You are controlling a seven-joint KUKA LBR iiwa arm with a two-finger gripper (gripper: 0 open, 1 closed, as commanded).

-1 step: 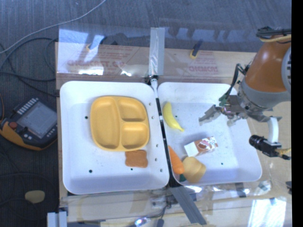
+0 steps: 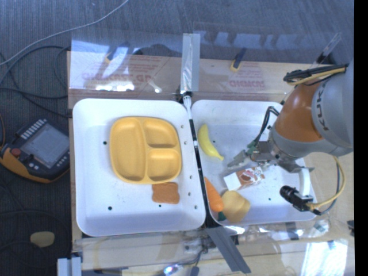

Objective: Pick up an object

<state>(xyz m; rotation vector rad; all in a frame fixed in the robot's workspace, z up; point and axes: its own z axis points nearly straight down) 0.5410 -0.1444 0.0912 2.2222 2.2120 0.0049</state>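
The right bin [image 2: 230,117] holds a yellow banana [image 2: 208,142] near its left wall. An orange carrot [image 2: 214,197] and a pale yellow fruit [image 2: 236,206] lie at its front left. A white packet with a red print [image 2: 244,178] lies in the middle. My gripper [image 2: 246,157] hangs low over the middle of this bin, just above and behind the packet and to the right of the banana. Nothing is seen held in it.
The left bin [image 2: 92,171] bears a yellow divided plate [image 2: 145,149] and a brown toast slice [image 2: 166,193] in front of it. A divider wall [image 2: 194,160] separates the bins. The arm's orange band [image 2: 296,119] and a black cable [image 2: 296,197] hang over the right bin's right side.
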